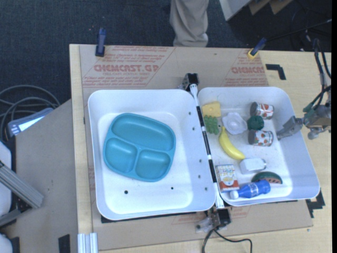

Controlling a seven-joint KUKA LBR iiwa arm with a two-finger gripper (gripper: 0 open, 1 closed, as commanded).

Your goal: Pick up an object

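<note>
**A:** You've got plenty to choose from in the right bin (300, 157). Which piece would you go for?

**B:** I'd send you to the banana (230, 145), lying near the bin's left wall, roughly mid-bin. It looks like a light plastic toy: stiff, smooth, likely a bit slippery, so close across its narrow middle rather than along its length.

**A:** And the rest?

**B:** The two small cans (261, 137) lying on their sides look rigid but would probably roll away from you. The blue bottle (251, 190) at the near edge sits just beside the juice carton (226, 176) and a watermelon slice (267, 177), so that corner is crowded. The clear cup (234, 123) looks thin and may flex or slide.

**A:** What about the left bin (100, 141)?

**B:** It holds a teal divided plate (139, 146), flat and broad, a poor bet for a pinch.

**A:** Where's your gripper (294, 126) now?

**B:** At the right bin's right rim, level with the cans, well apart from the banana. It grips nothing, but I cannot tell how wide the fingers stand.
</note>
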